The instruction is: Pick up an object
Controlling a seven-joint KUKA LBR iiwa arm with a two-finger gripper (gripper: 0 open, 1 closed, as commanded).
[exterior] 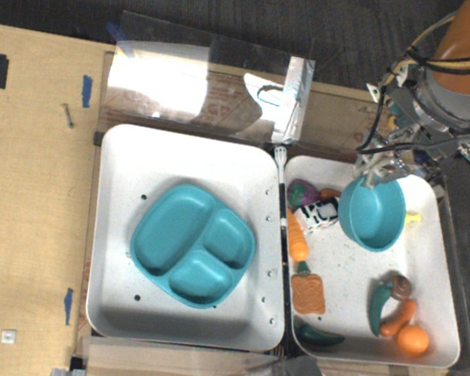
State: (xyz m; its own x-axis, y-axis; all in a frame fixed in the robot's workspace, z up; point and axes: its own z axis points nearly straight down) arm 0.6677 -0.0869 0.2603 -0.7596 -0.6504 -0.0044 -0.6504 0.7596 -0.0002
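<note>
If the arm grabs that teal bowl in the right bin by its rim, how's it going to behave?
The bowl looks like smooth molded plastic, so probably stiff, light, and somewhat slippery. It already seems tilted under the tool, so held by one rim point it would likely swing or tip. Its round body could roll if dropped toward the orange.

Bright overhead light, glare on clear sheet (199,89), slightly soft focus
</note>
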